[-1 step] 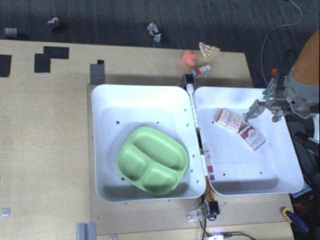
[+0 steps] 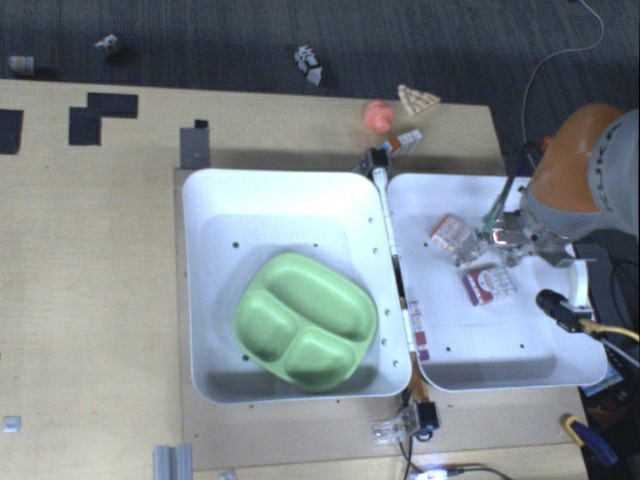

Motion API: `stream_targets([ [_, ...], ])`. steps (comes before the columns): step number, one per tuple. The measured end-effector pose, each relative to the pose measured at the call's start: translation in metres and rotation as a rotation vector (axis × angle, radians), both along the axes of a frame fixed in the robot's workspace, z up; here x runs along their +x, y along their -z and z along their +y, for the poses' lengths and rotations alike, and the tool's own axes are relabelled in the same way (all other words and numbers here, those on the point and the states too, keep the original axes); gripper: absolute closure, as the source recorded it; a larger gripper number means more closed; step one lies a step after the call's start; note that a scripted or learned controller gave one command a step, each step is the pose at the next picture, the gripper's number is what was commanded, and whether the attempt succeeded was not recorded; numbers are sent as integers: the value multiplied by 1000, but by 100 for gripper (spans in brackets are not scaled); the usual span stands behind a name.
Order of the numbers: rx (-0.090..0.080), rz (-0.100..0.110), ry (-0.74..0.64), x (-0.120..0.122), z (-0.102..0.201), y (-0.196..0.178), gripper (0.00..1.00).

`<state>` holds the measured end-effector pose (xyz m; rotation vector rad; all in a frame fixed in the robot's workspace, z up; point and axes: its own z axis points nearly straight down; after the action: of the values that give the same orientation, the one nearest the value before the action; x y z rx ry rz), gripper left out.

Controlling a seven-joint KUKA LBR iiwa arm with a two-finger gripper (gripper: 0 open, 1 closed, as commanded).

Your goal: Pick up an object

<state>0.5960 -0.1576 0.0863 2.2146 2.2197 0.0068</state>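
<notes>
gripper (image 2: 487, 243) is lowered into the right bin (image 2: 500, 363) beside two small packets (image 2: 488, 285); finger state cannot be told, nothing is seen lifted yet

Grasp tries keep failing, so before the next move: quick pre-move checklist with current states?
1. Gripper over the right bin: ok.
2. Targets in the right bin: pale packet and red-and-white packet both there: ok.
3. Something between the gripper's fingers: cannot tell.
4. Gripper centred on a single packet: not ok, it sits between the two.
5. Green divided tray lies in the left bin, away from the arm: ok.
</notes>
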Motion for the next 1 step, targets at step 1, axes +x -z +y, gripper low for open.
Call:
stream_targets([
  [1,-1,-6,-1,2,0,-12,100],
])
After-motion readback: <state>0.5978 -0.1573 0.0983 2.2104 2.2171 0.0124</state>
